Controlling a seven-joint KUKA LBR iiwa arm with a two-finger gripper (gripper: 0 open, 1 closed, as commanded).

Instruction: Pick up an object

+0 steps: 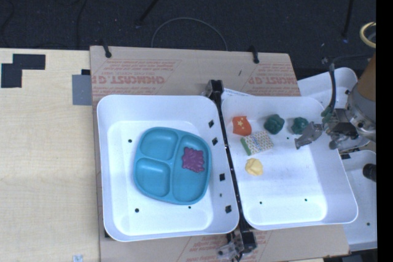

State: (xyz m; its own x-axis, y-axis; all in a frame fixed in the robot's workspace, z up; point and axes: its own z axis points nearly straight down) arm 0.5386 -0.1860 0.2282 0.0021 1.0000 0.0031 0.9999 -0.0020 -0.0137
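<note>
Dark floor with cables lies behind the pale tabletop (43, 150), which carries two white bins. From the overhead camera, the left bin (116, 218) holds a blue divided plate (161, 169) with a purple piece (193, 159). The right bin (295, 208) holds small toys toward its far edge: an orange block (242, 126), two green lumps (274, 124), a patterned packet (258, 143) and a yellow lump (253, 166). The gripper (319, 135) hovers at the bin's right edge, fingers spread and empty. The nearest green lump (299, 125) looks light and firm; pinching across its middle seems safest.
</note>
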